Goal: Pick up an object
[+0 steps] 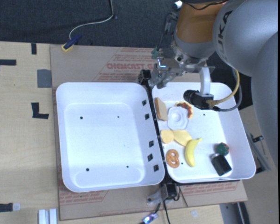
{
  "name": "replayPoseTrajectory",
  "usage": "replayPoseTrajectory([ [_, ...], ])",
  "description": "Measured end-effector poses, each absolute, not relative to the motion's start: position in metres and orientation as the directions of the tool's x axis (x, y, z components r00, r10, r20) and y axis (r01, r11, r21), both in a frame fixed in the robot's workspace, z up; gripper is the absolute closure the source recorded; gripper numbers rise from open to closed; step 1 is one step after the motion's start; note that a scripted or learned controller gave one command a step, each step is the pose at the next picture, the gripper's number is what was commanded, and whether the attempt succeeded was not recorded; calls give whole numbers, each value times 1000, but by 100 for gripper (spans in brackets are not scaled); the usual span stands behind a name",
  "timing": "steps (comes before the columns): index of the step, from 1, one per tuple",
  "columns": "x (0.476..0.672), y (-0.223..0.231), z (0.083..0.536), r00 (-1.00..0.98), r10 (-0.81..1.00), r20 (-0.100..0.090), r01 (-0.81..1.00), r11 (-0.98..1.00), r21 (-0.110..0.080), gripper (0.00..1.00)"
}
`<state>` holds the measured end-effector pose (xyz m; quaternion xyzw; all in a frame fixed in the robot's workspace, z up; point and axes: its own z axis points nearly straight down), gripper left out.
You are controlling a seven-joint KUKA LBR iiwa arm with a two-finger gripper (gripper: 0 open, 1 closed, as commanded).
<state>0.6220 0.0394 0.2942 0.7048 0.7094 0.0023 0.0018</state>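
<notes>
My gripper (159, 76) hangs over the far end of the divider between the two bins, just above the back left corner of the right bin (231, 125). Nothing shows in its grasp. Below it in the right bin lie a tan bread slice (161, 109), a white round lid (177, 118) and a reddish pastry piece (185, 107). Nearer the front are pale yellow chips (175, 136), a banana (191, 152) and a pretzel (172, 158). A green and red ball (221, 148) and a black block (220, 164) sit at the front right.
The left bin (102, 86) lies beside the right one on a cardboard sheet (116, 64). Black clips (151, 143) line the divider. The grey arm (252, 27) and a black cable fitting (198, 99) overhang the right bin's back. A yellow-tipped cable (72, 42) lies behind.
</notes>
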Motion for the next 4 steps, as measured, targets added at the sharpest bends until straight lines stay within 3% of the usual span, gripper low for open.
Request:
replayPoseTrajectory([
  [1,619,37,302,-4,1000,0,1000,4,-2,100],
  [2,519,47,263,0,1000,0,1000,0,-12,100],
  [3,614,43,366,-3,1000,-1,1000,3,15,100],
  [4,620,144,283,-10,1000,1,1000,10,-7,100],
])
